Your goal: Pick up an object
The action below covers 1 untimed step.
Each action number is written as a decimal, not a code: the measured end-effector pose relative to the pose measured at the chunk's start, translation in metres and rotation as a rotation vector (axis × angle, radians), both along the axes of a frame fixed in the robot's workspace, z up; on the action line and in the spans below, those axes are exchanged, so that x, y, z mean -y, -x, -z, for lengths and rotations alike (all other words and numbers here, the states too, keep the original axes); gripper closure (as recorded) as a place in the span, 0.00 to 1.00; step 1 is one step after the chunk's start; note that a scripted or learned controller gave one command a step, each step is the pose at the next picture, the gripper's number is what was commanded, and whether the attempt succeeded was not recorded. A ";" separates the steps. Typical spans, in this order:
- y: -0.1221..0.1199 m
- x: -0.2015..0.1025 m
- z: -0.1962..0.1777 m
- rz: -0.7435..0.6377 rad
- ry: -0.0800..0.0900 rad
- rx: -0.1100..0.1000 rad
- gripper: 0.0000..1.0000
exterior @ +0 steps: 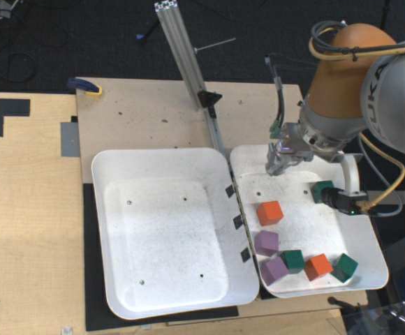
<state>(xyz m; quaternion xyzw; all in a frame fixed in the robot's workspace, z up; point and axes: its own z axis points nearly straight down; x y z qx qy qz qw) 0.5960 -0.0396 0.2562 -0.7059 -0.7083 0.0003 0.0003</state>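
While the arm leans in from the right, its pincer [281,160] hangs over the back part of the right bin [374,274], up near the far rim, and honestly I can't tell if it's apart or together from this angle, the metal bits just blur into one lump. Nothing visible in its grip.

Closest block to it is the orange cube [269,212], sitting a bit toward the front of the bin, clearly apart from the pincer. Off to the right there's a dark green block [321,190] right by the arm's cable fitting. Further toward the front edge you get a little cluster: a purple cube [266,242], another purple cube [274,269] just below it, a green cube [293,259] beside that one, then a second orange cube [318,266] and a green cube at the corner [344,266].

The left bin [119,173] sits right alongside, and a slanted aluminium rail [185,54] runs up from the gap between them.
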 end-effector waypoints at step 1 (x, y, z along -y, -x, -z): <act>-0.023 -0.045 0.010 0.000 -0.001 -0.001 1.00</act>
